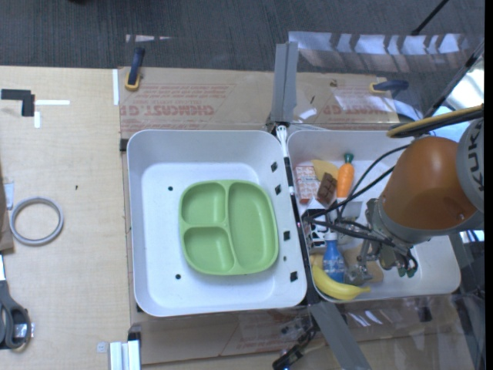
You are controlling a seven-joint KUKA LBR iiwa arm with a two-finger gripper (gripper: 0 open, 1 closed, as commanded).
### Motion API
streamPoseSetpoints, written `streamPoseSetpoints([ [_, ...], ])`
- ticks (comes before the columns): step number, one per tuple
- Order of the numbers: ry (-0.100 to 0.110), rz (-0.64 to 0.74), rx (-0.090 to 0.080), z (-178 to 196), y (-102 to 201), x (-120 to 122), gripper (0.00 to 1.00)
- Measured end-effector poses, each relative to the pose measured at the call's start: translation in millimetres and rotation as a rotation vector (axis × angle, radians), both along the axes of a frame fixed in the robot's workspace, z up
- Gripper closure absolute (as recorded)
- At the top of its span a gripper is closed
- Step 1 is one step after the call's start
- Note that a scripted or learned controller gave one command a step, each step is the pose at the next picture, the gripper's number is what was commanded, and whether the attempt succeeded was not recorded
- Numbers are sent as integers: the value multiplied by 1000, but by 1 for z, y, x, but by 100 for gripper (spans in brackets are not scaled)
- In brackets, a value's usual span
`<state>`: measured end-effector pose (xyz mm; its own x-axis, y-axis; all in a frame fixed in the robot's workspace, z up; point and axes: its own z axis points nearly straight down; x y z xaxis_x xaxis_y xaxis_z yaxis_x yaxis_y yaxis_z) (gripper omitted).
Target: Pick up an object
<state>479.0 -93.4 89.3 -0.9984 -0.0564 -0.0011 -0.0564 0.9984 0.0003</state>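
Camera view showed the arm [431, 187] reaching in from the right of the frame, its orange band bulking over the right-hand bin [439, 280]. The gripper [362, 264] hung low at the bottom left of that bin, among a tight cluster of things — a banana [339, 286] lying along the bin's lower edge, a small blue bottle [333, 257] just above it, and, further up, a carrot [344, 179], a brown bar [326, 187] and a red-and-white packet [306, 182]. Cables and the wrist crossed the tool, so whether it was open or closed could not be told, and nothing could be seen held by it.

The left-hand bin [150, 230] held a green divided plate [229, 227] near the middle of the frame.

The step in hand looked like the descent onto a target, most likely the banana or the bottle, which lay touching or nearly so. To do it well, the tool should come straight down over one item alone, straddle its narrow dimension — across the banana's curve, not along it — and keep away from the bin wall, since a crowded approach risks nudging both things aside.
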Motion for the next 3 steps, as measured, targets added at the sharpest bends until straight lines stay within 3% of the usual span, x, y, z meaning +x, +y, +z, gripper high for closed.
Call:
streamPoseSetpoints([
  [1, 0, -178, 0, 10, -27, 88, 0],
  [2, 0, -195, 0, -1, -116, 85, 0],
  [3, -2, -190, -1, 6, -114, 87, 100],
])
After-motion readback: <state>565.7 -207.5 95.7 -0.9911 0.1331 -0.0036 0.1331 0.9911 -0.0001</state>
